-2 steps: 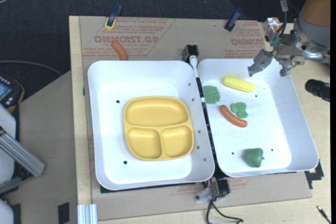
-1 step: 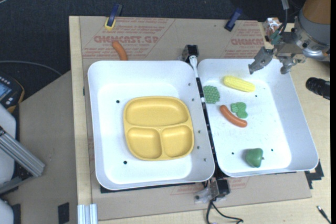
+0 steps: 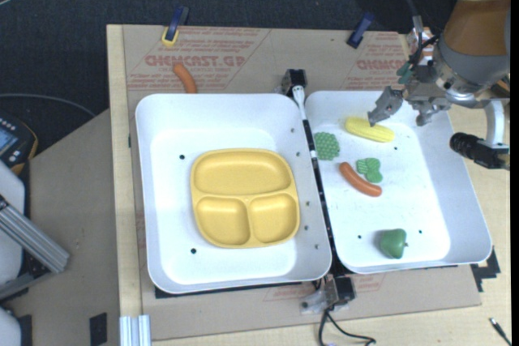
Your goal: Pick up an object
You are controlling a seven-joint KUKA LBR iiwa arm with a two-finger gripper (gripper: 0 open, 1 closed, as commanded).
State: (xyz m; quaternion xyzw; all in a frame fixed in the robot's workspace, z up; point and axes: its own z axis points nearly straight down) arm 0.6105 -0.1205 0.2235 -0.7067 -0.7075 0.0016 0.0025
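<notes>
Camera view, inspector A: gripper (image 3: 400,111) open, one finger (image 3: 381,113) touching the yellow corn (image 3: 370,130) in the right bin (image 3: 454,198); nothing held.

Inspector B: Agreed; it seems poised to straddle it; sausage (image 3: 359,179) lies nearby.

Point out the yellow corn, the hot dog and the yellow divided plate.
yellow corn (image 3: 370,130), camera view, middle of the cob
hot dog (image 3: 359,180), camera view, its middle
yellow divided plate (image 3: 240,173), camera view, top compartment floor
</notes>
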